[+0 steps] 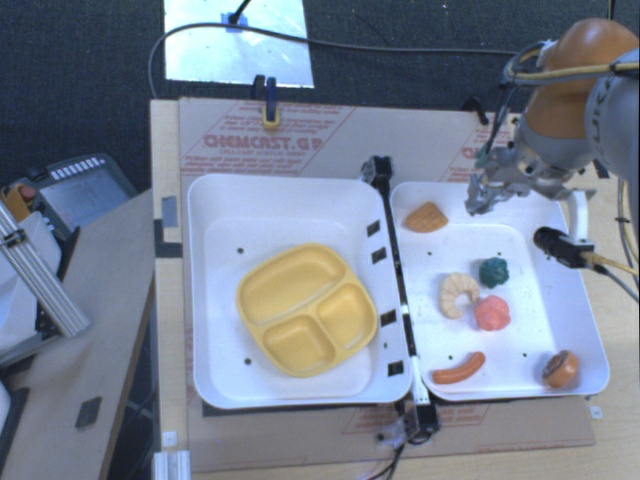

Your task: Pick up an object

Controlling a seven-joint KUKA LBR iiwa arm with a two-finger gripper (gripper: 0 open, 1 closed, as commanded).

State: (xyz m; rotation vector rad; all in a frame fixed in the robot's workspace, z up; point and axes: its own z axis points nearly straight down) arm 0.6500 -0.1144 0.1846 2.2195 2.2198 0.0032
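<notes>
The gripper (480, 200) hangs over the far edge of the right bin (580, 308), at the end of the arm (570, 88) that reaches in from the right. Whether it is open or closed cannot be told at this angle, and nothing is visible in its grasp.

The right bin holds six small items. An orange wedge (426, 218) lies near the far left corner, just beside the gripper and to its left. A green piece (493, 272) sits near the bin's middle, with a pale croissant (459, 294) just beside it to the left and a pink piece (492, 313) just in front, close to the croissant. A sausage (459, 368) lies along the near edge. A brown piece (561, 369) rests in the near right corner, well apart from the others.

A black fitting (560, 246) with a cable projects over the right bin's right side, near the gripper.

The left bin (215, 268) holds a yellow tray (305, 308) with three compartments, set at a slant. A black divider (392, 278) runs between the two bins. Both bins rest on a cardboard sheet (300, 138), clamped at its far edge by a yellow clip (270, 103).
</notes>
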